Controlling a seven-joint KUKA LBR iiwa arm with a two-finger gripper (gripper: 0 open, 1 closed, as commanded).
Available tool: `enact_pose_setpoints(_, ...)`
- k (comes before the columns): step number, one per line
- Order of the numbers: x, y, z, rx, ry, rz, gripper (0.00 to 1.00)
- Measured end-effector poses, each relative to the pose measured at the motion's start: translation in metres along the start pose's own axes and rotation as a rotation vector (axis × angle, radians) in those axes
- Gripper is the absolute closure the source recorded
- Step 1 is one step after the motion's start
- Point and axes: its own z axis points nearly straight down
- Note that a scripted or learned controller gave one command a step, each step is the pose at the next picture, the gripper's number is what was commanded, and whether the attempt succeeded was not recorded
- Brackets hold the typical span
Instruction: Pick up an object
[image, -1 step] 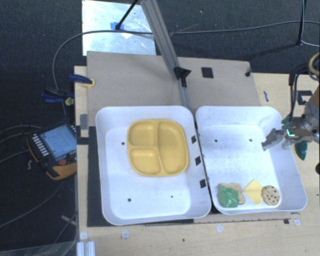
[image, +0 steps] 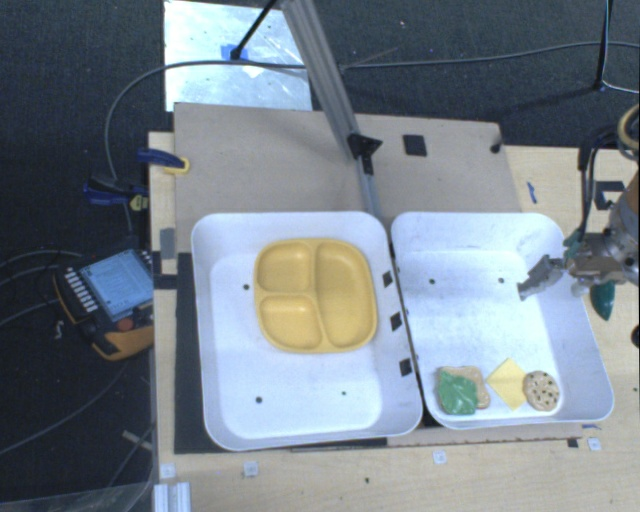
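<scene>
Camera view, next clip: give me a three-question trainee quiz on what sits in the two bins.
1. True or false: the yellow divided plate lies in the left bin.
2. Which item lies between the green-topped toast and the cookie? A) cheese slice B) spoon C) cup
3. Fill in: the gripper hangs over the ____ bin.

Key: 1 true; 2 A; 3 right.

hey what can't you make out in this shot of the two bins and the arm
- Gripper, camera view: small and blurred over the right bin; finger state unclear.
- Arm: cut off by the right edge.
- Green item: lies over a toast piece, hiding most of it.
- Cookie and yellow slice: too small for surface detail.
- Yellow tray compartments: contents unreadable.
</scene>
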Motion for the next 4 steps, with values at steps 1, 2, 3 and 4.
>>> enact_pose_setpoints(1, -0.003, -0.008, 0.046, 0.003, 0.001, 0.003, 0.00)
enact_pose_setpoints(2, 0.002, -0.006, 0.108, 0.004, 0.001, 0.003, 0.00)
enact_pose_setpoints(3, -0.002, 0.004, 0.158, 0.002, 0.000, 0.003, 0.00)
enact_pose_setpoints(4, -0.002, 0.004, 0.146, -0.001, -0.001, 0.003, 1.00)
